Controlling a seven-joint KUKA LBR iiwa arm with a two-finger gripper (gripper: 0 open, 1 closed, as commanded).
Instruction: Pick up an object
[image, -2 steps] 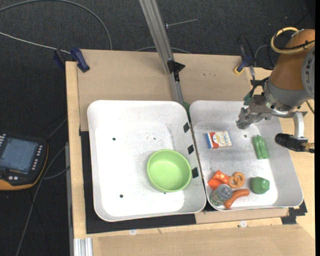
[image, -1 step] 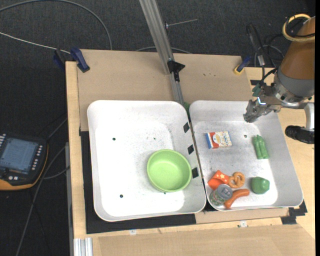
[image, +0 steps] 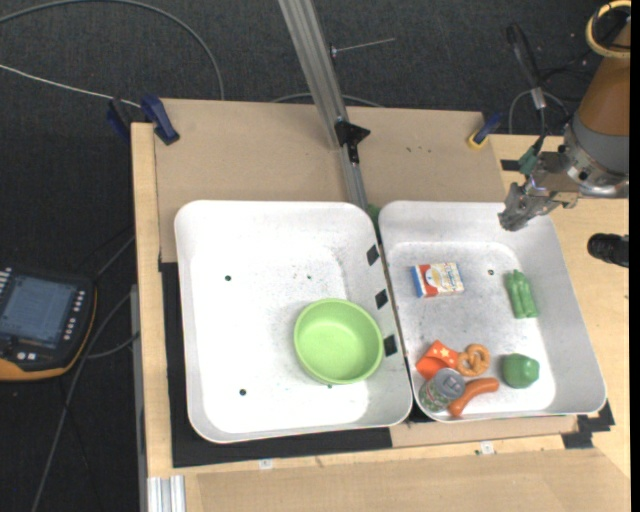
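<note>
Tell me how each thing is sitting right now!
Green bowl: upright in the left bin.
Small box: lying flat in the right bin.
Green stick: lying flat near the right wall.
Green ball: resting near the front.
Pretzel: lying flat.
Sausage: lying by the front edge.
Gripper: above the right bin's back corner, holding nothing.

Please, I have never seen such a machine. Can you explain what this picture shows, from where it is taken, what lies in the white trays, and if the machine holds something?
One camera looks down at a slant on a bench with two white bins. The robot arm, grey and orange, reaches in from the right; its gripper hangs over the far right corner of the right bin, with nothing seen in it. The left bin holds a green bowl. The right bin holds a small carton, a long green vegetable, a round green one, a pretzel, an orange piece and a sausage.
</note>
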